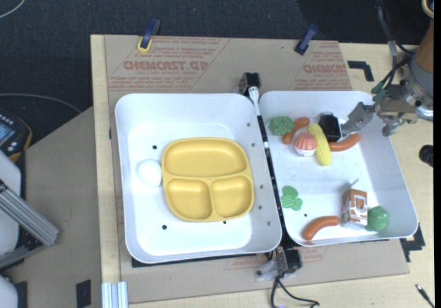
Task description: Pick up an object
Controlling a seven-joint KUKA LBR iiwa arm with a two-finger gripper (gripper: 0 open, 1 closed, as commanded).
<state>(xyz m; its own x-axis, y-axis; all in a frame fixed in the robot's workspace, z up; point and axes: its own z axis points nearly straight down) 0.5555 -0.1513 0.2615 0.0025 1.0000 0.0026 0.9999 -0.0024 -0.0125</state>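
Gripper (pixel 373 118) fingers spread, nothing between them, poised over the right bin's (pixel 403 182) far right edge, arm entering from the right. Nearest item: orange sausage (pixel 346 141), lying flat beside a yellow corn cob (pixel 320 145).

Tray (pixel 207 179) in left bin (pixel 131 114) (ball (pixel 149 172) beside).

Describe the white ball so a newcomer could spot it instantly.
Find the left bin, which holds a yellow divided tray. The white ball rests on the bin floor against the tray's left edge. It is the one loose item there, round and plain white.
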